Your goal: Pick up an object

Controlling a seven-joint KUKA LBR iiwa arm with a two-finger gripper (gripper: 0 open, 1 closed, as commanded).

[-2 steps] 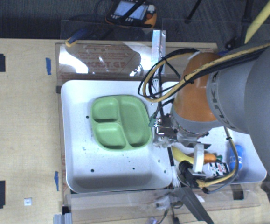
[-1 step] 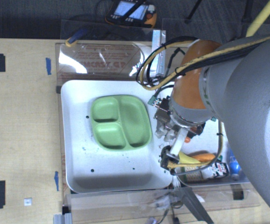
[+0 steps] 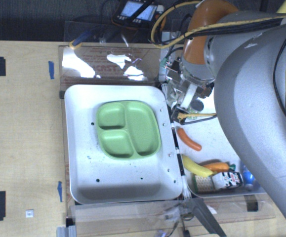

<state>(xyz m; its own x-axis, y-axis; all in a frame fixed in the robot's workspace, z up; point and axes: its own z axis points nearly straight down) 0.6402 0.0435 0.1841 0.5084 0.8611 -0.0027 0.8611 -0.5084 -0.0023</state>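
The likely targets lie in the right bin (image 3: 209, 132): a sausage (image 3: 189, 138) nearest the gripper (image 3: 181, 107), then a banana (image 3: 196, 167), a carrot (image 3: 217, 166) and a bottle (image 3: 226, 179) bunched toward the bin's near edge, probably dropped there loose, w/ no order. The gripper hangs low at the bin's far left corner, just above the sausage, apparently approaching a pick. Nothing shows between its tips; open or clenched can't be told. Left of the bin, a green tray (image 3: 129, 129) sits in the left bin (image 3: 83, 177).
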